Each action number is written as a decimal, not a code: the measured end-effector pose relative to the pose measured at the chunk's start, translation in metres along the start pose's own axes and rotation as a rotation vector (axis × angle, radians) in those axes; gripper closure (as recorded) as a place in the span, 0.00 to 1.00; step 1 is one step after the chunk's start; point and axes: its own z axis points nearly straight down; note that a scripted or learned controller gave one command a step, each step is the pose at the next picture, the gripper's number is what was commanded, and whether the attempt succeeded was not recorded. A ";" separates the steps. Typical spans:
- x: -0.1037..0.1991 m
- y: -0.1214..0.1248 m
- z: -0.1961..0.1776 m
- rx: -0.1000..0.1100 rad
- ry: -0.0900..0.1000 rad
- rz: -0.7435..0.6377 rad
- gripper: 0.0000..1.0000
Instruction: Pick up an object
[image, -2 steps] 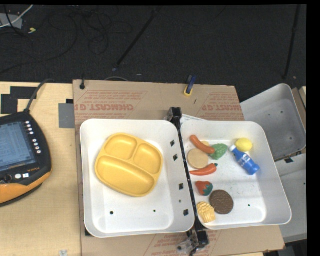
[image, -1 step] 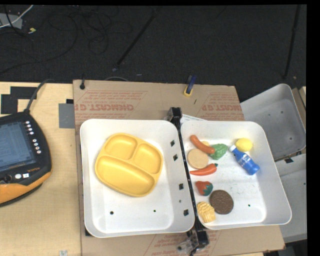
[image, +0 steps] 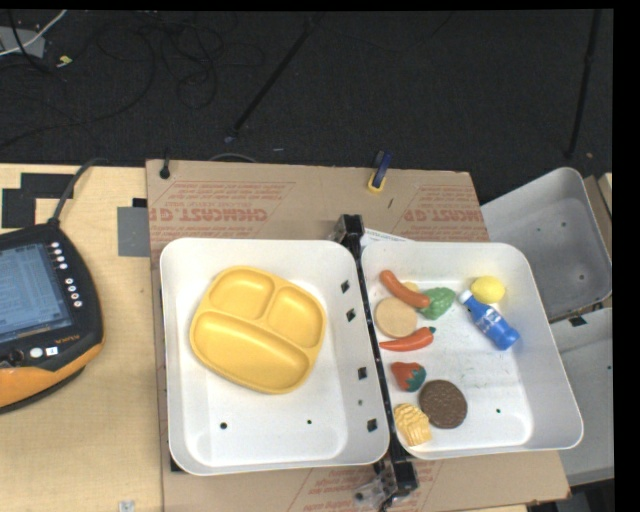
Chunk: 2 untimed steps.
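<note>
Currently, L bin (image: 200, 440): yellow divided plate (image: 258, 329). R bin (image: 540, 420): sausage (image: 402, 291), green veg (image: 438, 302), lemon (image: 487, 290), blue bottle (image: 494, 326), chili (image: 408, 342), strawberry (image: 408, 375), brown cookie (image: 443, 404), corn (image: 412, 424). Pincer state: can't tell.

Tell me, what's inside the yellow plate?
Nothing shows in the yellow plate's three sections. It sits in the left bin. Whatever lies underneath it is covered.
</note>
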 end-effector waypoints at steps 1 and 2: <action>0.035 0.000 -0.056 -0.010 -0.002 -0.004 1.00; 0.023 0.000 -0.002 0.000 0.000 0.000 1.00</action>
